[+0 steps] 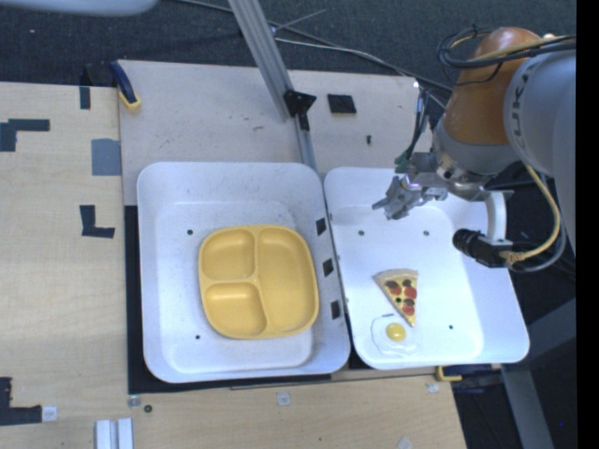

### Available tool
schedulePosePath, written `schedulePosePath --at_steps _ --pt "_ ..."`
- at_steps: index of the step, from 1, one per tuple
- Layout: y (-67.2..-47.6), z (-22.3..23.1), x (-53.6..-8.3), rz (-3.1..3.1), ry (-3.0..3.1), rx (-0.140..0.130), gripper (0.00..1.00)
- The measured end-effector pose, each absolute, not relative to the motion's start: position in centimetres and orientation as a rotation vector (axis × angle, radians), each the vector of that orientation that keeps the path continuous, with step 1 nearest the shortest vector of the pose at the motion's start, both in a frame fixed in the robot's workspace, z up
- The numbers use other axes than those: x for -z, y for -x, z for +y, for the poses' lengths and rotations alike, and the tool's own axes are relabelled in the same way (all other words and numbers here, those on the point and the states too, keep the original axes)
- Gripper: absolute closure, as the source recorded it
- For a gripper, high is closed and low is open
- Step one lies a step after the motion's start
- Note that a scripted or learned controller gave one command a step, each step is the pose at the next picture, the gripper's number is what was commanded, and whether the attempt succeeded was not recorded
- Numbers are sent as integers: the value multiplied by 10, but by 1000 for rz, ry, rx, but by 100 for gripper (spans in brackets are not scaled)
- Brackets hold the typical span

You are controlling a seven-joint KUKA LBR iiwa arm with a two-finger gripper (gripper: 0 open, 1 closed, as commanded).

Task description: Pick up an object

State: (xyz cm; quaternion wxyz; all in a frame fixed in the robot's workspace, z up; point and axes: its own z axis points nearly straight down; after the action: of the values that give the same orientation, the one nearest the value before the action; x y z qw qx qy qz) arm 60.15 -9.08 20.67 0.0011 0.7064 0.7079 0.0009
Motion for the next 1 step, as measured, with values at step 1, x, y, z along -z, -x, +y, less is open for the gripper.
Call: schedulePosePath --at_steps 1 --pt "-602 -90 -229 2223 -2219 -1 100"
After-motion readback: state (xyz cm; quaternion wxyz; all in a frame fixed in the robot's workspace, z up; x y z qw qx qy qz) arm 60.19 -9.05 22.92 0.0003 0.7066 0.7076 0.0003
